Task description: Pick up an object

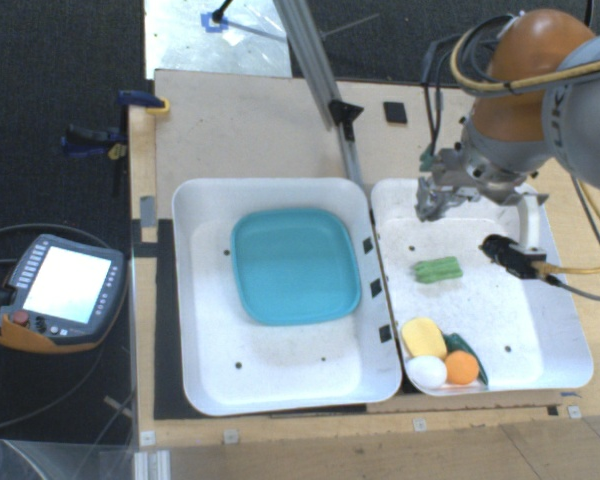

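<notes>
Gripper (432, 206) over the right bin (560, 318).
It hung above the green object (438, 269), apart from it; finger state could not be told.

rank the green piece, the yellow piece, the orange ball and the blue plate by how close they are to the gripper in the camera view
From the gripper:
1. Green piece, right bin, just below it.
2. Yellow piece, right bin's lower left.
3. Blue plate, left bin, and orange ball, right bin's lower edge: too close to call.
</notes>
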Controlling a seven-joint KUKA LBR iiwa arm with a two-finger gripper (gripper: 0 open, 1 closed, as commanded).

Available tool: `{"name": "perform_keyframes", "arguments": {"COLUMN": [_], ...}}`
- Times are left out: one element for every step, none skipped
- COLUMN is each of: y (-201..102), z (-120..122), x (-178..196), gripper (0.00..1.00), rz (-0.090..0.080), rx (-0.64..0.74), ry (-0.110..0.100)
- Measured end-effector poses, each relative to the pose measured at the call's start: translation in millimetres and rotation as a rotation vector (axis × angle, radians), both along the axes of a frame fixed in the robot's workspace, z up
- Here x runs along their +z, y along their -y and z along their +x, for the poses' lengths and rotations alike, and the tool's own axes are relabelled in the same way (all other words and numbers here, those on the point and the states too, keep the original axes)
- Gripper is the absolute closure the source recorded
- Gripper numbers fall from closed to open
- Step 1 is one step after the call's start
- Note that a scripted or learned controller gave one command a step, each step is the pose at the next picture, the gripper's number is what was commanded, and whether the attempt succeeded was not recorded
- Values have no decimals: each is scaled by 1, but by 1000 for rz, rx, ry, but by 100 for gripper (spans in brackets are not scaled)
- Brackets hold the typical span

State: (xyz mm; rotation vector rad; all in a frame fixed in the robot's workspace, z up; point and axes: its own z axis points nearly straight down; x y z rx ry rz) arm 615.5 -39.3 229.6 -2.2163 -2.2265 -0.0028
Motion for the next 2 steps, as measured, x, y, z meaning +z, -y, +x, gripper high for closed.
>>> {"name": "perform_keyframes", "arguments": {"y": [-43,-102], "z": [-25,-41], "x": [-3,5], "gripper": [100,100], "rz": [0,0], "rx": [0,1], "ry": [-1,0]}}
